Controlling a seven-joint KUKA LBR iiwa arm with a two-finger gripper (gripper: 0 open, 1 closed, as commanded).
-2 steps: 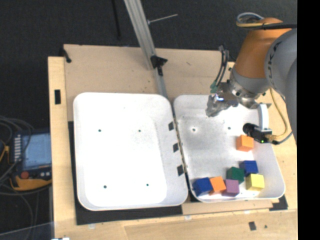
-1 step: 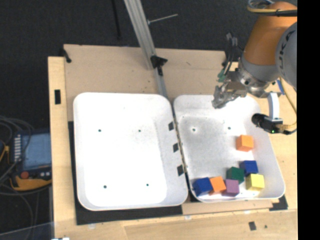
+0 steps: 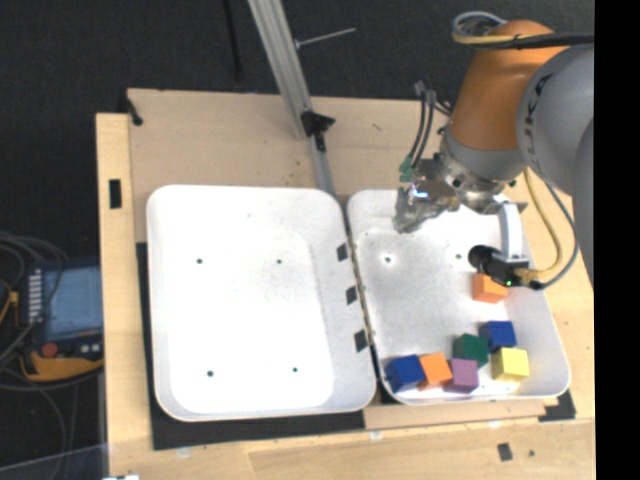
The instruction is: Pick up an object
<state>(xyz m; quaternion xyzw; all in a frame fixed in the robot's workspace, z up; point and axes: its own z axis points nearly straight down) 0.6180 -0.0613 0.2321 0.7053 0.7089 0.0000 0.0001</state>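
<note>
We see the jaws (image 3: 411, 211) low over the far left corner of the right bin (image 3: 420, 268), near its upper rim, and we cannot tell whether they are parted or closed, nor whether anything sits between them. Around them the bin floor is bare white. The nearest thing is an orange block (image 3: 489, 288) well off toward the bin's right side, just below a small black device (image 3: 487, 259) that hangs from the wrist on a cable. The other blocks crowd the near edge of the same bin: a blue block (image 3: 405, 371), a second orange block (image 3: 436, 368) and a purple block (image 3: 464, 374) in a touching row against the near rim, with a green block (image 3: 470, 348), another blue block (image 3: 497, 334) and a yellow block (image 3: 511, 363) just behind them to the right. The left bin (image 3: 245, 298) lies beside the right one, their rims meeting along a clipped seam. Both rest on a tan surface (image 3: 210, 138), where a slanted metal rail (image 3: 285, 58) rises behind the bins. The arm (image 3: 520, 88) comes in from the right, its orange band above the wrist, which points steeply down.
</note>
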